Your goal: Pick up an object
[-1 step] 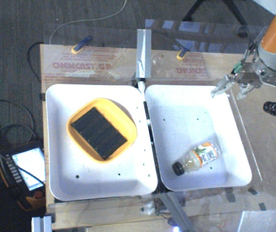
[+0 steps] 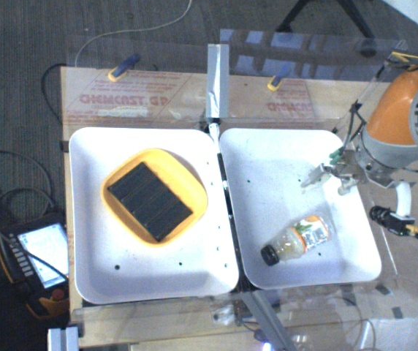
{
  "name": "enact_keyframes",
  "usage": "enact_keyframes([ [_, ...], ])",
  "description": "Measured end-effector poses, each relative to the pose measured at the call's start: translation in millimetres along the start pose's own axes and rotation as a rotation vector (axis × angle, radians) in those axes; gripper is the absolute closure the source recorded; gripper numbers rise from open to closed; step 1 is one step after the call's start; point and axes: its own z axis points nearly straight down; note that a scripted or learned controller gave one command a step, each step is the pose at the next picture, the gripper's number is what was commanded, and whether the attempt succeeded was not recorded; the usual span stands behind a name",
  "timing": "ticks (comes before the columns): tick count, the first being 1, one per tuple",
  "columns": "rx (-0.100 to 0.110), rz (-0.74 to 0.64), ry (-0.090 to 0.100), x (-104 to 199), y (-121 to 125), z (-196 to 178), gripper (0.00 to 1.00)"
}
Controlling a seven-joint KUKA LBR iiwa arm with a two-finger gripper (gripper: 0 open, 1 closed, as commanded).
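Bottle [image 2: 297,241] with black cap and orange label, lying in right bin [image 2: 267,167], fingers [image 2: 331,175] above, spread, empty

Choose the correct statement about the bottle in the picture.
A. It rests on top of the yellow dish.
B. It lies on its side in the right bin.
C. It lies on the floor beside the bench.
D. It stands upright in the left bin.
B: the bottle lies flat on the floor of the right bin, its dark cap pointing lower left.

Bottle [image 2: 297,242] lies tilted in right bin [image 2: 267,159].
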Motion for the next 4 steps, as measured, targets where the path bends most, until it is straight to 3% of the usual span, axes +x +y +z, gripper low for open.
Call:
enact_keyframes([
  [1, -0.021, -0.135, -0.008, 15.2, -58.4, 39.3, 0.00],
  [2, -0.025, -0.136, -0.008, 15.6, -56.6, 28.2, 1.00],
  [3, -0.024, -0.136, -0.008, 15.7, -56.7, 28.3, 0.00],
  [4, -0.025, -0.116, -0.013, 26.0, -82.7, 39.0, 0.00],
])
